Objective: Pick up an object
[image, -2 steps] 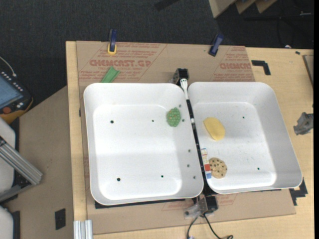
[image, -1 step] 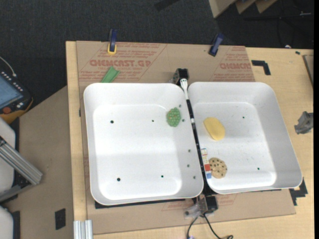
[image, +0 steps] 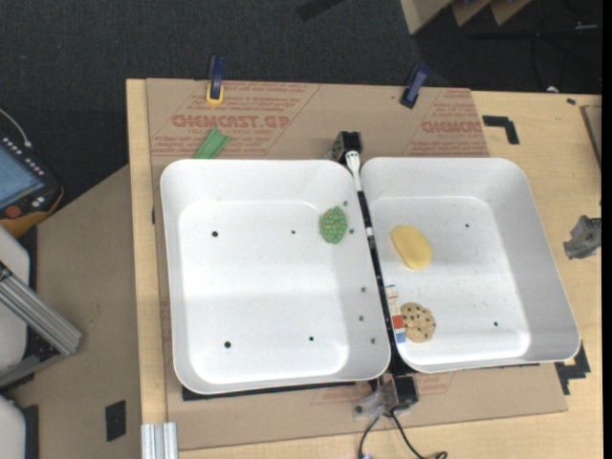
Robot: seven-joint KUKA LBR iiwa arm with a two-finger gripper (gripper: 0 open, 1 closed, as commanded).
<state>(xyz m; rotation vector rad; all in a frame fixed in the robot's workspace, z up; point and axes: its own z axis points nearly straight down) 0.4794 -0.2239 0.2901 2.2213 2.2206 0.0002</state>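
Note:
A green bumpy ball (image: 333, 225) lies in the left bin (image: 258, 352), close to its right wall. In the right bin (image: 516, 256) a yellow oval block (image: 411, 247) rests left of centre. A round brown cookie with dark chips (image: 418, 322) lies near that bin's front left corner. A grey part of my gripper (image: 582, 237) pokes in at the right edge of the view. It is outside the right bin's rim and well away from every object, with nothing seen in it.
A small red, white and blue item (image: 399, 326) sits against the right bin's left wall beside the cookie. Both bins stand on a brown cardboard sheet (image: 287, 113) held by blue clamps (image: 216, 79). A green strip (image: 211, 143) lies behind the left bin.

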